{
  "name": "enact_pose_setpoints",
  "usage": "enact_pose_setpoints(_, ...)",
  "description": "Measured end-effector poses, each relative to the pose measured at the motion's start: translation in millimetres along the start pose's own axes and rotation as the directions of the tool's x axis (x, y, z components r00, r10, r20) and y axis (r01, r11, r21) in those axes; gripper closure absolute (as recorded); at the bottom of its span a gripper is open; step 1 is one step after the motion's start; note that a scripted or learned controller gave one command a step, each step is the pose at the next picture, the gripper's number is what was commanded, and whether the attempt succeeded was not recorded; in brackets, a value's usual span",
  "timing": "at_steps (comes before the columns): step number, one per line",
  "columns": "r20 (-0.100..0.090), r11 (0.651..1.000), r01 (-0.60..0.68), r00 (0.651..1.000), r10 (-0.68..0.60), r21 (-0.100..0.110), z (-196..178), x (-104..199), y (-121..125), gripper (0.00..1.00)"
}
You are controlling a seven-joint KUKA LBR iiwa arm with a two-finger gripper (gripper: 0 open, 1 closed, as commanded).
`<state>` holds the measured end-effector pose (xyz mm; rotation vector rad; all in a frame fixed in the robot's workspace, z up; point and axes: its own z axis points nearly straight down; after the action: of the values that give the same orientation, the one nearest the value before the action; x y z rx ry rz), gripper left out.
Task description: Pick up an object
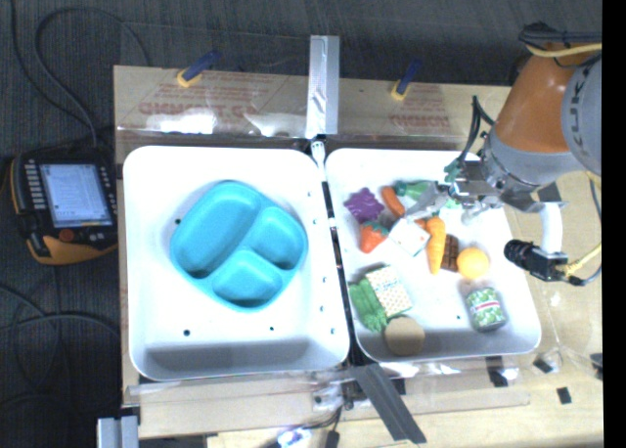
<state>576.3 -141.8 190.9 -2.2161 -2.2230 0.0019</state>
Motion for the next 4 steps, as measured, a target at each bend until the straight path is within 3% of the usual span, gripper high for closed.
enact_pose_setpoints(1,0.008,0.997,0.069,0.998,-0.069,-0.032,67,-43,9,0.0)
enact_pose_setpoints(2,0.008,0.998,0.028,1.0,-0.028,-0.064,76,-51,13,0.0)
enact_pose_setpoints(4,0.005,0.998,-0.02,1.0,0.021,-0.066,77,-45,2,0.0)
